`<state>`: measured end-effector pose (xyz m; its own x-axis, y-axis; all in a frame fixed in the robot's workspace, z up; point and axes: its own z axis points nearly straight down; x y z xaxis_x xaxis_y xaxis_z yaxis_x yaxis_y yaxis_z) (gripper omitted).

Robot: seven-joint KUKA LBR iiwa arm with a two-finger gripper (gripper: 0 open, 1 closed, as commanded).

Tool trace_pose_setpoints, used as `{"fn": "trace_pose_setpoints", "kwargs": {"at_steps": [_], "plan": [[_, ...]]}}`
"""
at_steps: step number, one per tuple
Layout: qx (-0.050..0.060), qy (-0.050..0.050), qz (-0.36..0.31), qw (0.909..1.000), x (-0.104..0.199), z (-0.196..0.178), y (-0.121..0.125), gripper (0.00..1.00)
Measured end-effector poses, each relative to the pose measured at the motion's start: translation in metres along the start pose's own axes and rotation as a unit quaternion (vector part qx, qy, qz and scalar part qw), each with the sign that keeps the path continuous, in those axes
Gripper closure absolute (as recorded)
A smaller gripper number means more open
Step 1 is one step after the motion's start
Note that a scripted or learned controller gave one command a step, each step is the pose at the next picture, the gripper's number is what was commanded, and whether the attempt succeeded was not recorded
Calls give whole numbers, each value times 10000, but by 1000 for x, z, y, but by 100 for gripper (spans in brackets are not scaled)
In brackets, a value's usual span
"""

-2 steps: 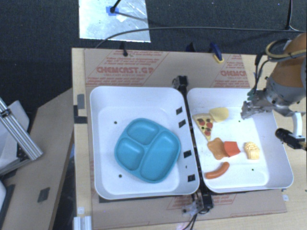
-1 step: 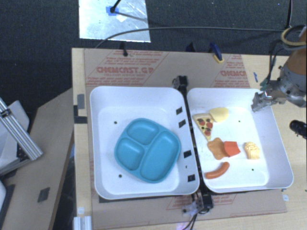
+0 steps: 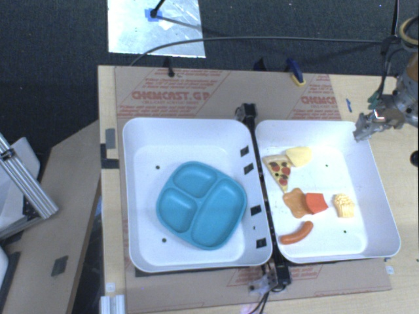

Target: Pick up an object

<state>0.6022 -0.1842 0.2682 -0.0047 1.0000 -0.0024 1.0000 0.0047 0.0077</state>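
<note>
Tool (image 3: 364,131) — seemingly empty — blurs beside right bin (image 3: 380,195).

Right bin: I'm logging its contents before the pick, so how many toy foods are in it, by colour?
Yellow: 2, the pale lump and the fries
Orange: 2, the sausage and the flat piece
Red: 1, the block
Mixed: 1, the pizza slice
Total: 6
</note>
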Motion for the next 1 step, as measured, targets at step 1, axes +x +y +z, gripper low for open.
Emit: {"fn": "trace_pose_setpoints", "kwargs": {"at_steps": [1], "plan": [[27,19,-28,10000,61,10,6,100]]}}
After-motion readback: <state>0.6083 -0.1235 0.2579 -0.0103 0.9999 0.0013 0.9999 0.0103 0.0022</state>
